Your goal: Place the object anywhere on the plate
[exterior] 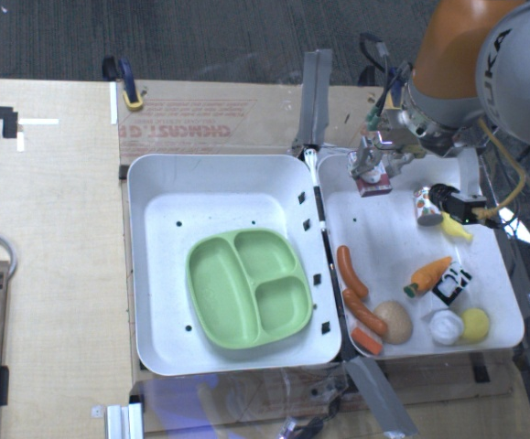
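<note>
plate (246,286), green and three-welled, lies bare in the left bin (155,190) at lower centre; nothing placed yet. gripper (373,167) hangs high over the right bin's (507,282) upper left corner, jaws closed on a small dark red object (374,187). remaining: carry left over the divider; open room above plate.

Fixed overhead slant across both bins (146,273)

The plate (246,286) lies in the left bin (155,245). The right bin (498,254) holds sausages (354,277), a carrot (427,275) and a banana (457,229).
</note>
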You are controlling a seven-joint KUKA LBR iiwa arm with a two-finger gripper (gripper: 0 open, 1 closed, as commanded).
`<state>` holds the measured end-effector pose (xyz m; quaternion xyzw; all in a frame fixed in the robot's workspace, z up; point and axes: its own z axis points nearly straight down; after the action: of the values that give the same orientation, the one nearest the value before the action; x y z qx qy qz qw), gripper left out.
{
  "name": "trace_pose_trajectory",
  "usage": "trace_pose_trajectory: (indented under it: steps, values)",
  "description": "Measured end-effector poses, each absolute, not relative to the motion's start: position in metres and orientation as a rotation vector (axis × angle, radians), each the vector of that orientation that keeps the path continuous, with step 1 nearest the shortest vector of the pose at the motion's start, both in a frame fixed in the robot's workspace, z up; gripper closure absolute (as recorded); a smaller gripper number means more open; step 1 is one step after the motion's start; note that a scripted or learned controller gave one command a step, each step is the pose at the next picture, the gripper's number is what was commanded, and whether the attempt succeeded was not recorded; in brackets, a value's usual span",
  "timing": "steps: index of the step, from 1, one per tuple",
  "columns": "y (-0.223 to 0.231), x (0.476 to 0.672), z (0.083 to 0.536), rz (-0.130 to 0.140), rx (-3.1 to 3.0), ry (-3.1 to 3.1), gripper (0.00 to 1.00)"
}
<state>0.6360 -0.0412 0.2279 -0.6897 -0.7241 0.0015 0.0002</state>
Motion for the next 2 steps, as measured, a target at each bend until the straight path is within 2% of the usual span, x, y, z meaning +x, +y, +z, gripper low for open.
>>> trace_pose_trajectory:
  steps: [1, 2]
  values:
    - [0.004, 0.58, 0.193, 0.007, -2.252, -2.187, 1.0]
    - [0.072, 0.551, 0.191, 0.005, -2.108, -2.327, 1.0]
